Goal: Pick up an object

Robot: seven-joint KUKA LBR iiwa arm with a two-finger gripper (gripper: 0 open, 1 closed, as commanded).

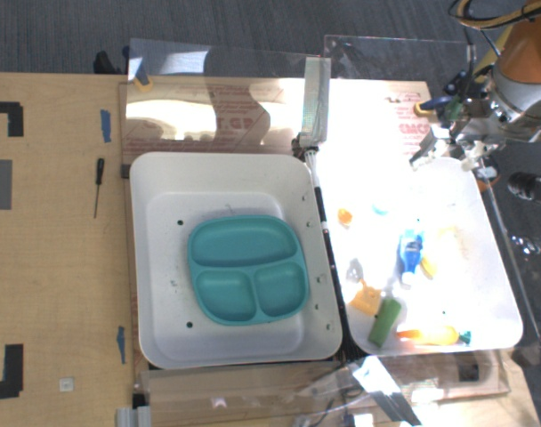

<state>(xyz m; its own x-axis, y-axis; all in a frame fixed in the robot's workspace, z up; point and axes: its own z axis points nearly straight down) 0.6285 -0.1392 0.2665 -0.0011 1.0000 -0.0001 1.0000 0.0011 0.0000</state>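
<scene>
Harsh glare floods the right bin (484, 238), where a green bottle (384, 322) lies near the front; the gripper (448, 145) hovers far back, grip unreadable, so misjudged depth threatens.

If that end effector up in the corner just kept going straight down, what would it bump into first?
Probably the bare white floor of the right bin near its far corner. The end effector hangs above it, well away from the small objects, though depth is unclear.

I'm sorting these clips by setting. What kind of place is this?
Probably a robotics lab's bin-picking test bench: two shallow white bins, the left bin holding a teal divided tray and the right bin scattered small objects, plus a robot arm reaching in over a wooden bench.
</scene>
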